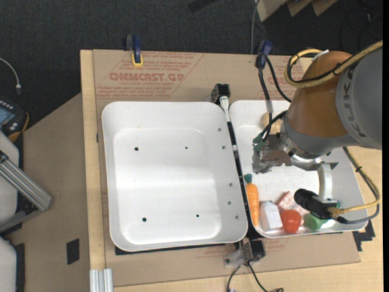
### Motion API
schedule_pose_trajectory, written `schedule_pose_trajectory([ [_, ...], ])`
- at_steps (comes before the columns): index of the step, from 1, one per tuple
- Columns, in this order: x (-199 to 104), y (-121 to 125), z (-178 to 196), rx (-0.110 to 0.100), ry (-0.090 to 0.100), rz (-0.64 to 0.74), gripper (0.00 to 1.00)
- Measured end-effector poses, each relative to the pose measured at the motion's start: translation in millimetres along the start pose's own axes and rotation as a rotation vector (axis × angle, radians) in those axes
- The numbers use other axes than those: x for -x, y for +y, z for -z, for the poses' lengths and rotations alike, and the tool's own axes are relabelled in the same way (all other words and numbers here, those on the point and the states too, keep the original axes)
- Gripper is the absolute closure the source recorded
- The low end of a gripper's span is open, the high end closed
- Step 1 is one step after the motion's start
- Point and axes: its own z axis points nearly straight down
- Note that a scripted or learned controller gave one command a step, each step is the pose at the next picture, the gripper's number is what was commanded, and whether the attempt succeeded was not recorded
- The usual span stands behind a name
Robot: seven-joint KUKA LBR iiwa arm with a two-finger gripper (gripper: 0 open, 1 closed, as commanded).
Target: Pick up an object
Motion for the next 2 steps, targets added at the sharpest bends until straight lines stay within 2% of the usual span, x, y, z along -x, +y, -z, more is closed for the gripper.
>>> schedule_pose_trajectory([
  [1,-61,-16,155,0.016,0.004,0.009,1.00],
  [2,-129,-28,158,0.003,0.001,0.007,1.00],
])
